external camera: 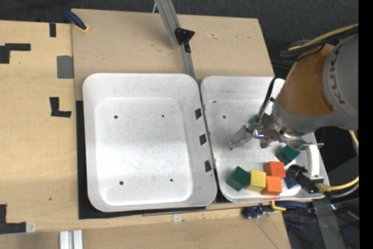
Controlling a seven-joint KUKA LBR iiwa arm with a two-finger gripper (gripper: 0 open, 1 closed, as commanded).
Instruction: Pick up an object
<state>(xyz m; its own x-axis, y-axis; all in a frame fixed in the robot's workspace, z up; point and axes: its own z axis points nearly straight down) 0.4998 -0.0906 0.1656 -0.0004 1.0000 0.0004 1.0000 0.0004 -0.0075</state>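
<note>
My gripper (245,131) hangs over the middle of the right bin (233,93), reaching in from the right under the orange-banded wrist. One grey finger (237,139) points down-left, and the other sits higher near the wrist. The jaws stand apart with nothing between them. Several blocks cluster in the bin's near right corner: a green block (237,178), a yellow block (257,179), two orange blocks (274,169) (273,184) and a teal block (287,154) partly under the arm. The gripper is above and left of this cluster, apart from every block.
The left bin (143,140) lies beside the right one, and the two rims meet at the centre. A slanted metal pole (166,3) crosses the bench behind the bins. A small blue item (256,211) lies on the bench just in front of the right bin.
</note>
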